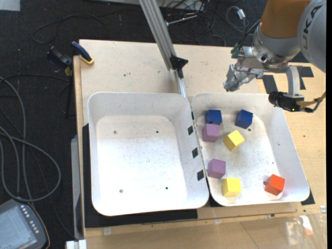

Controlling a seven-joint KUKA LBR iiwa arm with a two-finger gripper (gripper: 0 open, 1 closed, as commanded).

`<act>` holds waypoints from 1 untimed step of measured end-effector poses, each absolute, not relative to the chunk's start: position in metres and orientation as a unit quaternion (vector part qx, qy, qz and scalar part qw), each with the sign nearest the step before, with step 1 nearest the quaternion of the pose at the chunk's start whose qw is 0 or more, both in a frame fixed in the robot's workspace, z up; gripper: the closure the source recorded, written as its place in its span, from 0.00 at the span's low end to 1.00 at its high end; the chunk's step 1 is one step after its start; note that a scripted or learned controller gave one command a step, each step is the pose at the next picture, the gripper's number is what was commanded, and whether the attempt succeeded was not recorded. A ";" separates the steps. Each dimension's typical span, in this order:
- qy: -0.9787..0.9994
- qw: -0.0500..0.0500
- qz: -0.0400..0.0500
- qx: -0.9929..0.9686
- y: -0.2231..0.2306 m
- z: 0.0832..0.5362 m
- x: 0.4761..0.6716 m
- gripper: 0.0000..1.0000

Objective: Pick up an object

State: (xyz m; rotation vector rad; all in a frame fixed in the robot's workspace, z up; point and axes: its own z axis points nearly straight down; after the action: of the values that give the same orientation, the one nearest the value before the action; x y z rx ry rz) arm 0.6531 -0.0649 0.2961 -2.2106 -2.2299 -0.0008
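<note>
Blurred claw (pixel 234 83), fingers indistinct

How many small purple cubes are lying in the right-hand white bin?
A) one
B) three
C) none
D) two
D: two small purple cubes lie in the right-hand white bin, one purple cube just below a blue cube and the other purple cube nearer the front, above a yellow cube.

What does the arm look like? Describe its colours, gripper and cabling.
The arm has a grey casing with a broad orange band above the wrist and part of a dark letter on its side. Below it sits a silvery metal gripper. Thin cables run beside the wrist.
</note>
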 end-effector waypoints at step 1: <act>-0.710 0.001 0.000 -0.704 -0.002 0.281 0.659 1.00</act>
State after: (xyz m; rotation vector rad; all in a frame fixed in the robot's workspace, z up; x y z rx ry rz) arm 0.6595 -0.0021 0.2808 -2.2098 -2.2297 0.0002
